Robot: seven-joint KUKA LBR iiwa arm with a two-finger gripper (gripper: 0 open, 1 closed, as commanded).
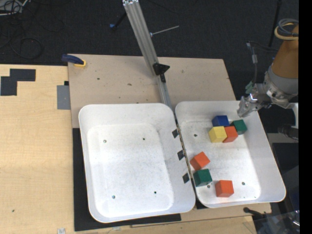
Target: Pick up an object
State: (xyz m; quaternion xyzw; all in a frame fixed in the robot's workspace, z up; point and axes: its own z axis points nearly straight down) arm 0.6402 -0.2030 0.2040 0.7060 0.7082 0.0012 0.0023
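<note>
Your gripper (246, 106) hangs over the far rim of the right bin (273, 174), and you can't tell from here how its tip is set; no block sits in it. Just beside it, toward the bin's middle, you've got 4 small cubes bunched and touching: a blue cube (220, 121), a green cube (239, 126), a yellow cube (217, 134) and an orange-red cube (230, 133). Well apart from it, toward the near rim, 3 more lie loose.
</note>
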